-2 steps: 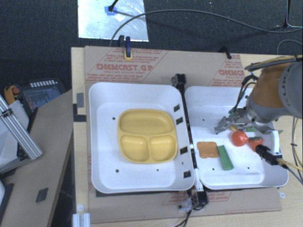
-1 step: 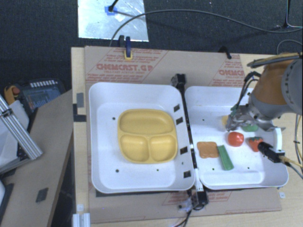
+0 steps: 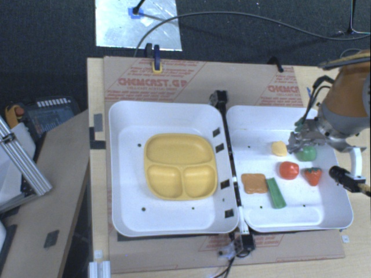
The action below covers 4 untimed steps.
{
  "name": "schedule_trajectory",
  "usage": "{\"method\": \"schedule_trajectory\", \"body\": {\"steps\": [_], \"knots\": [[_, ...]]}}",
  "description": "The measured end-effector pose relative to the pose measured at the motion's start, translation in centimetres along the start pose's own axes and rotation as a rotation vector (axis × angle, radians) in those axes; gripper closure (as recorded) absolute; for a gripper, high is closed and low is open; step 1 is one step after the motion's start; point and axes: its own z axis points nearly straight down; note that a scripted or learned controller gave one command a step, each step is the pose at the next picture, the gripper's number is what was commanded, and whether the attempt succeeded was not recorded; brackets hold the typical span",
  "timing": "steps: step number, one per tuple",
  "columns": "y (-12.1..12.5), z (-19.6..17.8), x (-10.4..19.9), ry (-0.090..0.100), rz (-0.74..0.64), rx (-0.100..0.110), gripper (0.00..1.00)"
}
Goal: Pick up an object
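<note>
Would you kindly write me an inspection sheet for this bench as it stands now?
Surface: cardboard-covered bench bearing a left bin and a right bin, side by side.
Job's things: in the right bin, a yellow piece, green piece, red ball, orange-red piece, brown square and green bar.
Clutter: yellow divided tray in the left bin; blue-and-yellow clamp at the far edge.
Tool: tool low over the right bin, by the green and yellow pieces; grip cannot be told.
Cables: black cable across the dark floor.
Surroundings: shiny sheet beyond the bench; side table at left.
</note>
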Motion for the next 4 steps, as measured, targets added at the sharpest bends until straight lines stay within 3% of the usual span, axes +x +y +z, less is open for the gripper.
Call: {"method": "schedule_trajectory", "body": {"steps": [2,4], "knots": [[0.6,-7.2,0.0,0.000,-0.005,0.001,1.00],[4.0,-6.3,9.8,0.003,-0.010,0.003,1.00]]}}
